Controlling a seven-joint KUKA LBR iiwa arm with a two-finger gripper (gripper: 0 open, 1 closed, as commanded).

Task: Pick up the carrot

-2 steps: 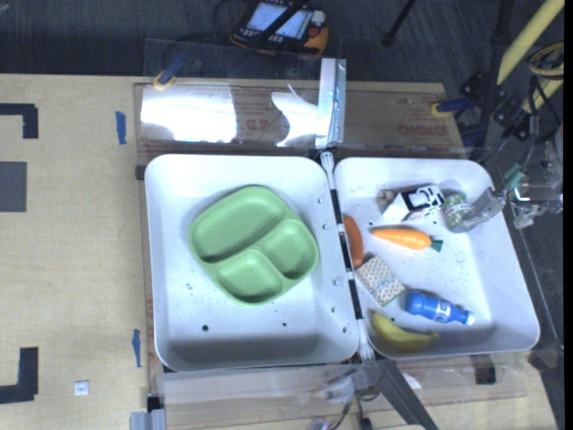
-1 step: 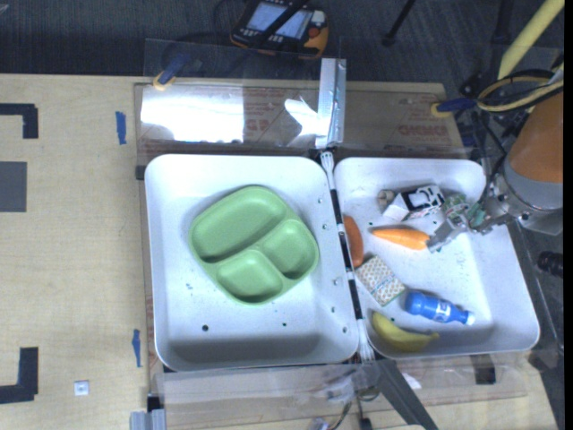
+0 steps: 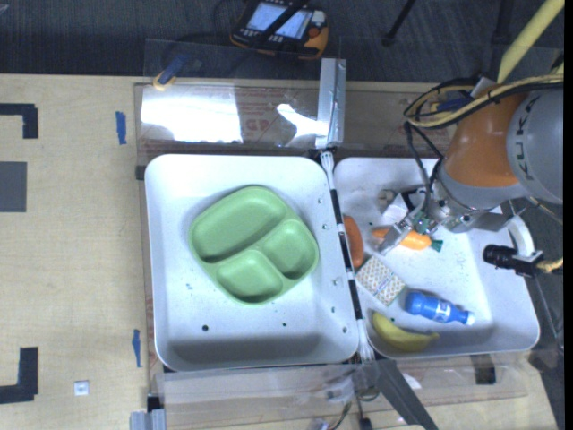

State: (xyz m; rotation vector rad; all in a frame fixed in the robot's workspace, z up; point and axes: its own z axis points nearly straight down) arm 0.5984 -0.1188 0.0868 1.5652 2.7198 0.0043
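I see the carrot (image 3: 407,238) in the right bin (image 3: 510,316), its orange body partly covered by the gripper (image 3: 419,223) directly over it, green end poking out to the right. I cannot tell how the gripper is set, since the wrist hides it. An orange object (image 3: 354,240) sits half tucked against the divider. Nearby lie a patterned packet (image 3: 380,279), a blue bottle (image 3: 437,309) and a banana (image 3: 398,331) cut by the rim. The left bin (image 3: 170,240) holds a green tray (image 3: 253,243). Both rest on a wooden bench (image 3: 72,240).
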